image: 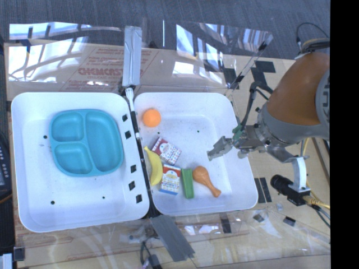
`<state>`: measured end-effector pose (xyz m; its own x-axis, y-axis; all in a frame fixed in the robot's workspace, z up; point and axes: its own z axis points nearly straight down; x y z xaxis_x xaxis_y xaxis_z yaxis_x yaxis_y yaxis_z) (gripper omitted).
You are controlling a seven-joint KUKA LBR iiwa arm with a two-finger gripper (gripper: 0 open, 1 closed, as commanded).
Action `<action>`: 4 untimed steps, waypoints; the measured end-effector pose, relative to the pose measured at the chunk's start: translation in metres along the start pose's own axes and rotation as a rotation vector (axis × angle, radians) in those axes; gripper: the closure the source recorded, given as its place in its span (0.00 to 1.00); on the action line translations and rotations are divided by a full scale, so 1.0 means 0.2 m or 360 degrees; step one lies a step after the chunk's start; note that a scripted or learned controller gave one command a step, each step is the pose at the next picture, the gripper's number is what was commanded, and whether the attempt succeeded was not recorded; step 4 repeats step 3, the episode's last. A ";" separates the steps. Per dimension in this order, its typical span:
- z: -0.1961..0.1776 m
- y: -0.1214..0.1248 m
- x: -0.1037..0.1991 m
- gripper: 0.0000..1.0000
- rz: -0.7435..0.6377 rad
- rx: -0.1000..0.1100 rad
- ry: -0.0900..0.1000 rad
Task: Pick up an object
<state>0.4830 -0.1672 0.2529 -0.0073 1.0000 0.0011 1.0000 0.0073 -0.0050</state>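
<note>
Just below the gripper [220,149] lies a drumstick [206,181].

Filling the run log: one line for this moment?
phase: approach | gripper: over right bin, holding nothing seen | nearest: toy drumstick | left bin: blue divided plate

Right bin's [235,116] upper right floor lies bare; orange ball [151,117], cartons [166,151], banana [153,166], drumstick [205,181] crowd its lower left.
</note>
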 end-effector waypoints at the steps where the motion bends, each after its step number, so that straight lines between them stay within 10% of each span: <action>1: 0.80 -0.02 -0.13 0.00 -0.0132 -0.0008 -0.0001; 2: 0.75 -0.02 -0.14 1.00 -0.0140 -0.0006 -0.0003; 3: 0.19 0.17 -0.09 1.00 -0.0041 -0.0008 -0.0002; 4: 0.19 0.17 -0.09 1.00 -0.0041 -0.0008 -0.0002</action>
